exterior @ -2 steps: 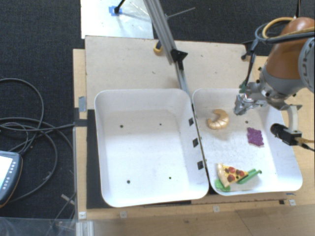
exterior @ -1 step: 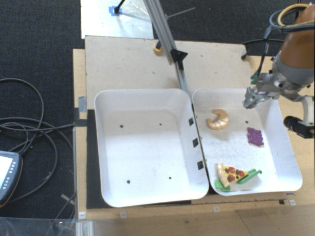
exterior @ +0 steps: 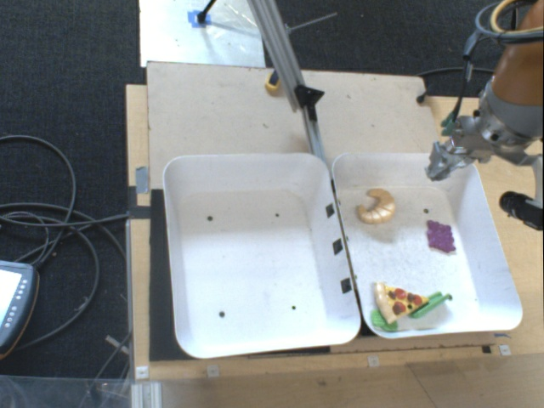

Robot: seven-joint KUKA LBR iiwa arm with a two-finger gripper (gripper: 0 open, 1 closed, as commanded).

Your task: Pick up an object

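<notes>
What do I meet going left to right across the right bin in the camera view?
Croissant → pizza slice → purple grape bunch. The gripper hangs over the bin's far rim, above the grapes' column.

Bins [exterior: 255, 172]: white. Croissant [exterior: 376, 206]: golden tan. Grapes [exterior: 440, 236]: purple. Pizza slice [exterior: 399, 300]: yellow, red spots. Bean [exterior: 429, 303]: green. Arm [exterior: 517, 75]: grey, orange band.

We count two white bins: left bin [exterior: 255, 177] and right bin [exterior: 484, 253]. In the right bin we count one croissant [exterior: 376, 206], one purple grape bunch [exterior: 440, 236], one pizza slice [exterior: 398, 299] and one green piece [exterior: 430, 303]. One gripper [exterior: 442, 167].
</notes>
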